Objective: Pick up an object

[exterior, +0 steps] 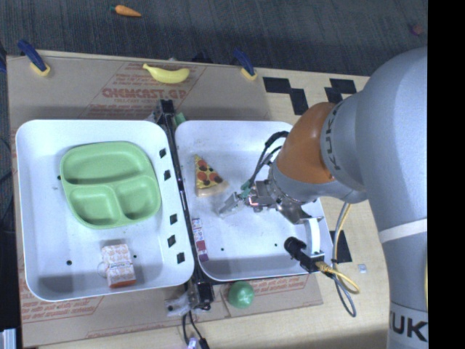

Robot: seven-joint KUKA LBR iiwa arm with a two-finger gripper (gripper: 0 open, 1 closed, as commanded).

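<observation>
1. Nothing's picked up yet, as far as I can see. The claw (pixel 231 205) sits low in the right bin (pixel 240 133), fingers slightly spread with only bare bin floor between them, so it's holding nothing.
2. Closest thing is the pizza slice (pixel 206 176), just up and left of the fingertips, near but not touching.
3. Further out, the left bin (pixel 29 195) has a green tray (pixel 109 182) and a small packet (pixel 118 263) below it, well apart from the claw.
4. So the whole job's still left: line up on the slice, close, lift.
</observation>
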